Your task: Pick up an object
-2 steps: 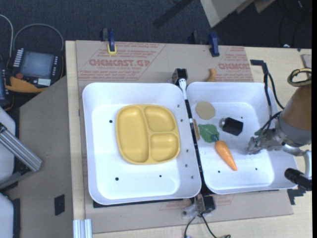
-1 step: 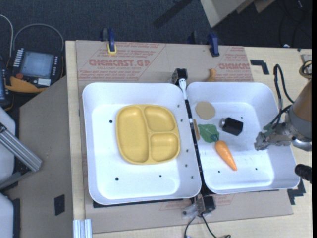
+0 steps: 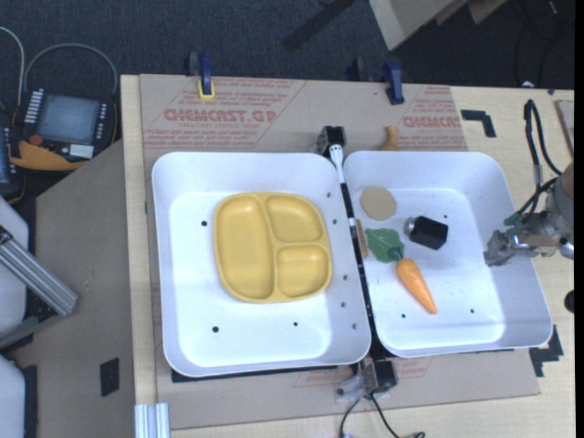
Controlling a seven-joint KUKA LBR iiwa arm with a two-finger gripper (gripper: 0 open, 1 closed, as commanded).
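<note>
Left of the end effector [image 3: 497, 247], whose opening cannot be judged, an orange carrot [image 3: 416, 286] lies in the right bin [image 3: 522, 322]; beyond it sit green leaf [image 3: 383, 244], black cylinder [image 3: 426, 233] and tan disc [image 3: 378, 203]. Farther left, a yellow divided plate [image 3: 271, 245] fills the left bin [image 3: 182, 318].

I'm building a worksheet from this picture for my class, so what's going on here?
A robot gripper sits at the right edge of the right bin, holding nothing. That bin holds a carrot, a green piece, a black object and a tan disc. A yellow divided plate lies in the left bin. Nothing is picked up yet.
</note>
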